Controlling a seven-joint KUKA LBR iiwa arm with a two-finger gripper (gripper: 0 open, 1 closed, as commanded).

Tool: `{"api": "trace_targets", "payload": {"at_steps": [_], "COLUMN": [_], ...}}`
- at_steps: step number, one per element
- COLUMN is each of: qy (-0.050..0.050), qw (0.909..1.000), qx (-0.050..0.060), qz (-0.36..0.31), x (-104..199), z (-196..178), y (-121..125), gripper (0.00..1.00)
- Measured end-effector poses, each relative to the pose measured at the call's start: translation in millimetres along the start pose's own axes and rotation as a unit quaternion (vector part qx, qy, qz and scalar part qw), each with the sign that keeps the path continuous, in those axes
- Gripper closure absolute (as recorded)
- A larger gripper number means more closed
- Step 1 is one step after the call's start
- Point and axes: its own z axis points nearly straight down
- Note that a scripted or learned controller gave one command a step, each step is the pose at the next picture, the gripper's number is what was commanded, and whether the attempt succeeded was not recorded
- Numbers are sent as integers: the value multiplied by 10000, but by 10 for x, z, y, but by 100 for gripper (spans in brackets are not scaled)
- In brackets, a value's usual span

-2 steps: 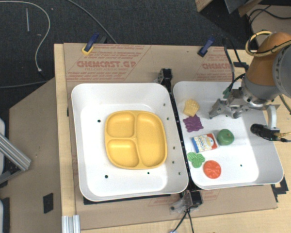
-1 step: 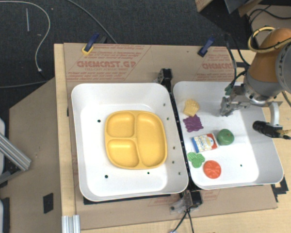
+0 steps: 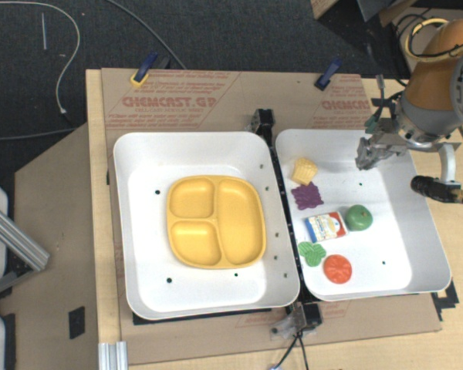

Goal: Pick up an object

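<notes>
The right bin [image 3: 417, 237] holds several small items along its left half: a yellow piece [image 3: 305, 170], a purple piece [image 3: 307, 196], a red, white and blue carton [image 3: 325, 227], a green ball [image 3: 359, 217], a green leafy piece [image 3: 312, 253] and a red-orange round piece [image 3: 338, 269]. My gripper [image 3: 367, 157] hangs over the bin's back area, right of the yellow piece and apart from it. Nothing shows between its fingers.
The left bin [image 3: 139, 206] holds a yellow divided plate [image 3: 216, 222]. Two blue clamps [image 3: 144, 70] [image 3: 328, 75] sit on the cardboard at the back. A black bracket [image 3: 263, 120] stands between the bins. A black handle [image 3: 440, 189] juts over the right bin's rim.
</notes>
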Motion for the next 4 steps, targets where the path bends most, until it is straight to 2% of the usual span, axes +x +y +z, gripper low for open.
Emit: {"api": "trace_targets", "payload": {"at_steps": [2, 3, 4], "qy": [0, 15, 18], "qw": [10000, 10000, 10000], "qx": [2, 40, 33], "qz": [3, -6, -13], "x": [-10, 425, 935], "z": [-910, -834, -924], "y": [87, -53, -124], "gripper": [100, 100, 100]}}
